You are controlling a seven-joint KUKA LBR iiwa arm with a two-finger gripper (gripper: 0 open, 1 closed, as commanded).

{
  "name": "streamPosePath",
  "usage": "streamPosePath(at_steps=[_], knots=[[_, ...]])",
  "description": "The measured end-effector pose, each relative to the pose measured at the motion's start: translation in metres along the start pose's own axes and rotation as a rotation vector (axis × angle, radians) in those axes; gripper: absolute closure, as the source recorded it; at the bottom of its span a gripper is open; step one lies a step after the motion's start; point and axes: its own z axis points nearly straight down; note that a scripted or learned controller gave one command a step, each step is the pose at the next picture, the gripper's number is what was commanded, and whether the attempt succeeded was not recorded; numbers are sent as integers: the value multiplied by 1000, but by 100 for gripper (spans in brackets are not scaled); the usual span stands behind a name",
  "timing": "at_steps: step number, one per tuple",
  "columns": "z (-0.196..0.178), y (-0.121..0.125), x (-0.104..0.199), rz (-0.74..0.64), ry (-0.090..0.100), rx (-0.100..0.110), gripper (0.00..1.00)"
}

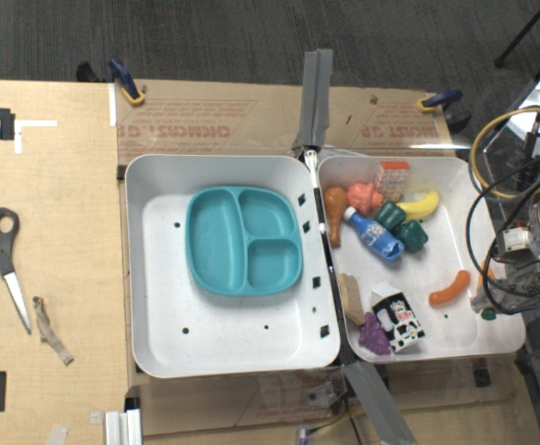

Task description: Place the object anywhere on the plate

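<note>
A teal plate [244,241] with three compartments lies in the left white bin [158,341], with nothing on it. The right white bin [459,336] holds several toy items. A yellow banana [420,204], a small orange carton [393,179] and a pink piece [366,196] lie at the back. A brown drumstick [334,204], a blue bottle [373,234] and a dark green piece [403,225] sit near the middle. An orange sausage [449,288], a black-and-white cow-pattern carton [397,320], purple grapes [373,337] and a tan bread piece [350,298] lie toward the front.
Looped cables and arm hardware [515,239] crowd the right edge beside the right bin. Scissors [1,253] and a small strip [52,332] lie on the wooden bench at left. Cardboard [205,123], held by clamps, lies behind the bins.
</note>
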Motion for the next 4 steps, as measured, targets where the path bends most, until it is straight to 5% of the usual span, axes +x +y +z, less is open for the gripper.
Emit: streamPosePath(at_steps=[1,2,3,4], knots=[[77,1,0,-288,1,0,100],[48,13,-71,-602,-2,-2,100],[30,1,-110,-887,-4,-3,100],[53,5,-59,-1028,-3,-3,100]])
